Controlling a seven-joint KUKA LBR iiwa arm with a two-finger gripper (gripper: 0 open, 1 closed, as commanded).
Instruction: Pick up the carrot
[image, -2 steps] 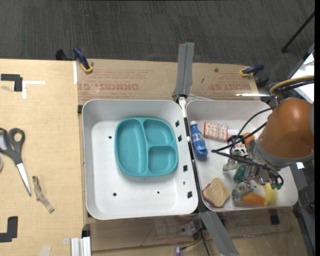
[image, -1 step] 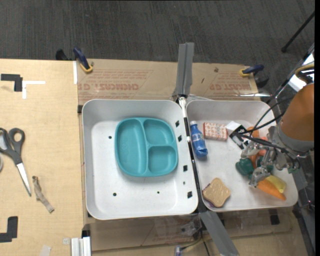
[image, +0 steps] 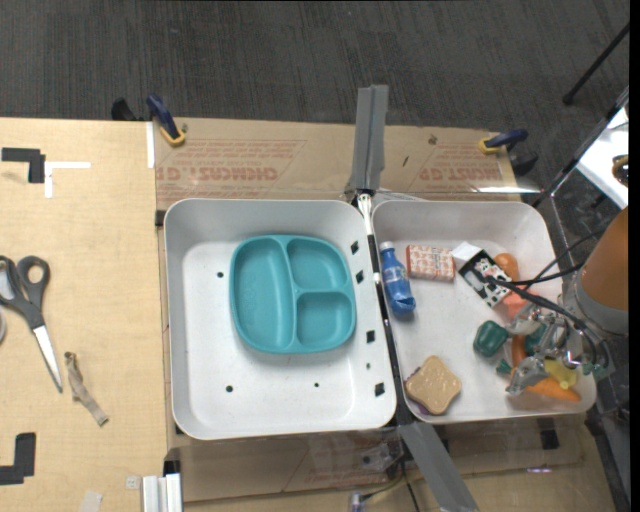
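Observation:
The carrot (image: 556, 392) looks like the orange tapered piece lying in the front right corner of the right bin (image: 470, 215), next to something yellow. My gripper (image: 527, 372) hangs low over that corner, its metal tip just left of the carrot and touching or nearly touching it. Cables and the wrist hide part of the carrot. Another small orange piece (image: 517, 346) shows beside the gripper, next to a dark green toy (image: 489, 340).
The right bin also holds a blue bottle (image: 397, 281), a pink box (image: 430, 262), a white and black item (image: 481, 275), an orange object (image: 506, 267) and a toast slice (image: 433, 386). A teal divided plate (image: 293, 295) lies in the left bin (image: 190, 330). Scissors (image: 30, 310) rest on the bench.

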